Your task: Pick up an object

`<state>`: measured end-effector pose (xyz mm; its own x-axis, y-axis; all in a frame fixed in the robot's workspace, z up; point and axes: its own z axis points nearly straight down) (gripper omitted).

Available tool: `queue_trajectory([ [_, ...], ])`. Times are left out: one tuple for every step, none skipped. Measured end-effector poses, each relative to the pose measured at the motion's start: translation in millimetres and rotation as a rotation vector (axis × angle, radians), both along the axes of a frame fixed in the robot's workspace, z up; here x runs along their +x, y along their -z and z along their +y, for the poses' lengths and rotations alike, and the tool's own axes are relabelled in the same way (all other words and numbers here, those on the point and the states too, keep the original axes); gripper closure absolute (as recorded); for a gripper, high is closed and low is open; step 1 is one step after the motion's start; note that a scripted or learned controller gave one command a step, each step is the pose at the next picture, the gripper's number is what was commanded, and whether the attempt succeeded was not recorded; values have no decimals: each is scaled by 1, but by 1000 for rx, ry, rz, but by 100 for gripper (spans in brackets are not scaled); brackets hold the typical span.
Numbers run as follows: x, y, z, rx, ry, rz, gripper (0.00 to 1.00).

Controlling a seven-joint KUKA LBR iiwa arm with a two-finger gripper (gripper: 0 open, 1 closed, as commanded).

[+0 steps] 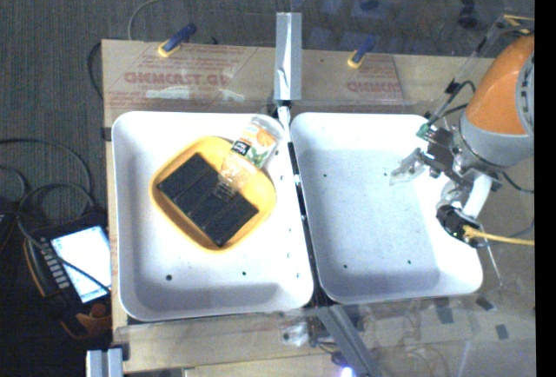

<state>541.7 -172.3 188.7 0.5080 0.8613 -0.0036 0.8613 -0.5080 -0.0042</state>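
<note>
1. Where the arm [499, 110] reaches in from the right, its orange band sits over the right rim of the right bin [373, 271], and the gripper [415, 163] hangs over that bin's upper right part.
2. The gripper's pale fingers [405, 167] look slightly spread, with nothing seen between them; at this size that reading is not certain.
3. The left bin [148, 280] holds a yellow dish [261, 210] with a dark, ridged rectangular block [207, 197] lying inside it.
4. A clear plastic bottle [248, 149] with a white cap and an orange-and-green label lies tilted on the dish's upper right edge, its cap end near the divide between the two bins.
5. The dish, block and bottle are all well apart from the gripper, across the divide between the bins.
6. The bins rest on a brown board [174, 80] with two clamps, one [176, 39] at the upper left and one [361, 52] at the upper right.
7. A yellow cable [504, 238] runs off rightward below the wrist.
</note>
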Motion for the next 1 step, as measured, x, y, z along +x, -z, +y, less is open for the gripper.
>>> queue_trajectory([
  [-7, -17, -13, 0, 96, -1, 0],
])
